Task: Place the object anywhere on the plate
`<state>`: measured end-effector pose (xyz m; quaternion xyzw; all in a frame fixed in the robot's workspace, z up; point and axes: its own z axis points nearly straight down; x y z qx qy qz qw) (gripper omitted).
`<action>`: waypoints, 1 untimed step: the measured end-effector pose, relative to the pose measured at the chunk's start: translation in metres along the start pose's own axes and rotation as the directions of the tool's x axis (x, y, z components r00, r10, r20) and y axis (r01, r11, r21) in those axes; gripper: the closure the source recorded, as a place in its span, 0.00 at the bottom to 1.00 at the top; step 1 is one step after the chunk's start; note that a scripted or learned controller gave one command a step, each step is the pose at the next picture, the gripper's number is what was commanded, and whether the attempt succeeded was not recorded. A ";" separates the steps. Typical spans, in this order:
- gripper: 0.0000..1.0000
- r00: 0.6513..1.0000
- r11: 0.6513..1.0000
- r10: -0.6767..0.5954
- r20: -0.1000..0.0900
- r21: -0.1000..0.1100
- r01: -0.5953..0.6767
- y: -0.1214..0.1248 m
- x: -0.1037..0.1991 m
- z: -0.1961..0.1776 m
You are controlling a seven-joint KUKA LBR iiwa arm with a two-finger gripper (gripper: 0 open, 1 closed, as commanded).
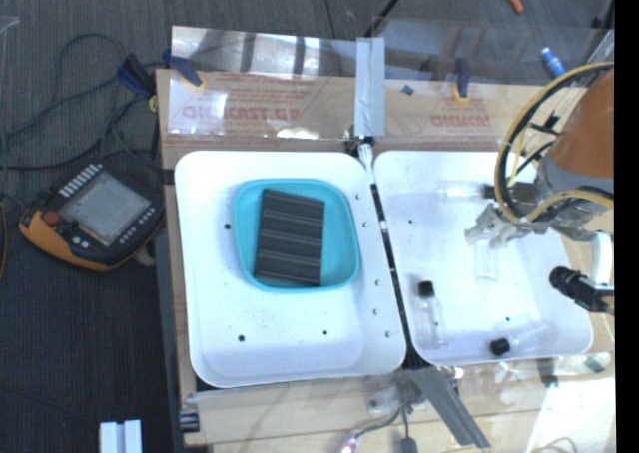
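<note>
A turquoise plate [341, 259] sits in the middle of the left bin [210, 321]. A dark grey ribbed rectangular block [290, 236] lies flat on the plate, within its rim. My gripper [491, 229] hangs over the right bin [439, 222], toward its right side, well away from the plate. A clear vial [486, 263] lies just below it on the bin floor. Nothing shows held in the gripper.
Two more clear vials with black caps lie in the right bin, one [430, 309] near the divider and one [517, 339] near the front edge. Cables loop around the arm's wrist [519, 157]. A cardboard wall [270, 107] backs both bins.
</note>
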<state>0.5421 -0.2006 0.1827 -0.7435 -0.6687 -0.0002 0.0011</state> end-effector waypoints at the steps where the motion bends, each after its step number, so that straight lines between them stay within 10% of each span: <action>1: 0.00 1.000 1.000 0.000 0.000 0.000 0.000 0.000 0.000 0.000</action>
